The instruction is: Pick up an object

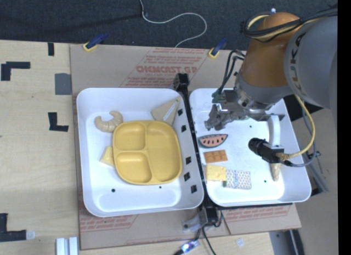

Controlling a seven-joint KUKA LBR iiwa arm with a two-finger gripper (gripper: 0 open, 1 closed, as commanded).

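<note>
Whether the gripper (218,119) is open or closed cannot be told; its dark tip is seen from above, over the bare white floor of the right bin (293,193), in the far part of that bin and close to the edge shared with the left bin (90,193). Just nearward of the tip, apart from it, a watermelon slice (213,140) lies flat. Along the same shared edge, towards the bin's near edge, an orange waffle square (215,156) and then a yellow square (215,173) are laid in a row. A speckled piece (239,179) is set just beside the yellow square, on the side away from the shared edge.

The arm (274,51), grey with an orange band, is carried in over the right bin's far outer corner.

In the left bin a yellow divided plate (147,152) takes up the middle. A curled beige piece (108,121) lies at the plate's far outer side, and a pale wedge (167,111) is propped near the far corner by the shared edge.

Both bins are borne by a cardboard sheet (126,64) with red print, held at its far corners by blue clamps (96,41). The sheet rests on the pale bench (33,155), which is marked with black tape shapes. Beyond the bench's far edge dark carpet (66,1) is seen, and a white cable (170,18) is looped across it.
</note>
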